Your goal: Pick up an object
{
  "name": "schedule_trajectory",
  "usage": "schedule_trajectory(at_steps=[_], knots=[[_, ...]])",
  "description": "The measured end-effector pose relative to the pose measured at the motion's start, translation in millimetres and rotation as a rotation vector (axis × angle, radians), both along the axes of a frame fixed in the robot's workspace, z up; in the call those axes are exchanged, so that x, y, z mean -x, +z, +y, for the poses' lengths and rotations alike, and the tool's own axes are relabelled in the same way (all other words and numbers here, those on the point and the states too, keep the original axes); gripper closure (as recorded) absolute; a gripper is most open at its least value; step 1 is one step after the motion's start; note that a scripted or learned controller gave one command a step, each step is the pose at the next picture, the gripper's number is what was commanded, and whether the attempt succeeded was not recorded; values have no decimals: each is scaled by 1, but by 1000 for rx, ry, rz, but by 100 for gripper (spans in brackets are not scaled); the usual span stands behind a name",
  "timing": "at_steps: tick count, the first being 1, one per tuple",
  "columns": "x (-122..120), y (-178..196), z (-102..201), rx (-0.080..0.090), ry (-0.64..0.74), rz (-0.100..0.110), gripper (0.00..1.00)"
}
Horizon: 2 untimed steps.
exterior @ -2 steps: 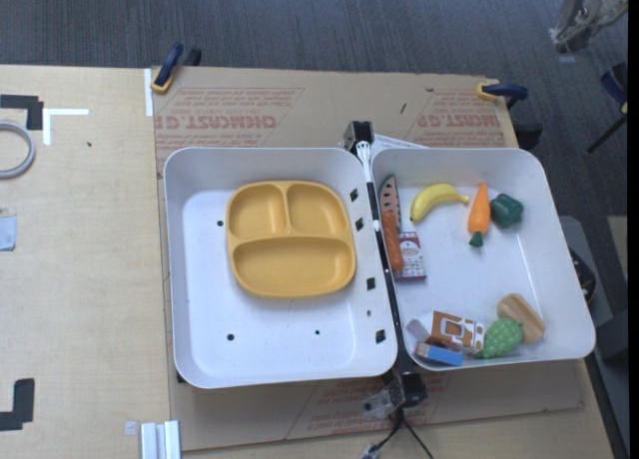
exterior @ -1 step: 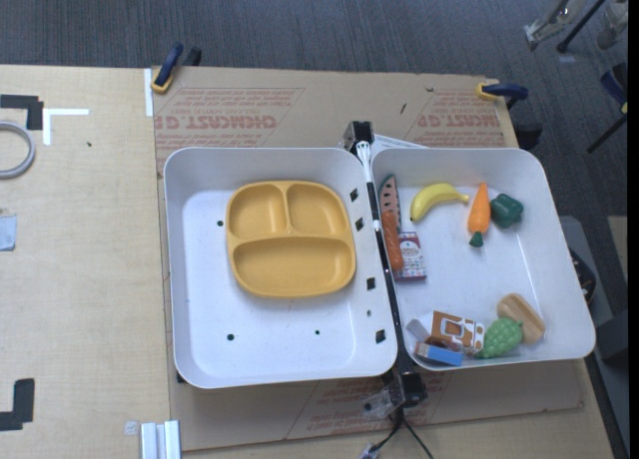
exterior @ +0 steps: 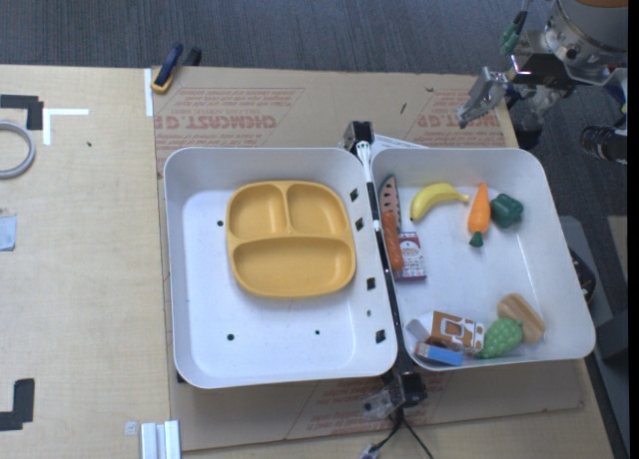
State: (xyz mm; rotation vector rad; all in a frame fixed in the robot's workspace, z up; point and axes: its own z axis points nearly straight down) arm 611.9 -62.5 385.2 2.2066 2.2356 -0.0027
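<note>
The right bin [exterior: 559, 247] holds several small items: a yellow banana [exterior: 436, 198], an orange carrot [exterior: 479, 212], a dark green pepper [exterior: 507, 210], a red-and-orange packet [exterior: 404, 252], and a slim dark item [exterior: 387, 206] along the left wall. Near its front edge lie a brown-and-white box [exterior: 455, 331], a blue piece [exterior: 439, 354], a bumpy green toy [exterior: 499, 338] and a tan bread-like piece [exterior: 522, 315]. My gripper [exterior: 502, 106] hangs open above the cardboard, just beyond the right bin's far edge, holding nothing.
The left bin [exterior: 190, 277] holds a yellow divided plate [exterior: 290, 237]. Black clips [exterior: 357, 134] join the bins at the far end of their shared wall. A blue-and-yellow tool [exterior: 168, 66] lies on the cardboard at the far left.
</note>
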Motion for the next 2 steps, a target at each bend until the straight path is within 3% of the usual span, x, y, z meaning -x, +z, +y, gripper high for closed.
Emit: schedule_trajectory(at_steps=[1,2], knots=[[22,-127,-28,0,-45,0,0],[40,-293,-64,-1,80,-1,0]])
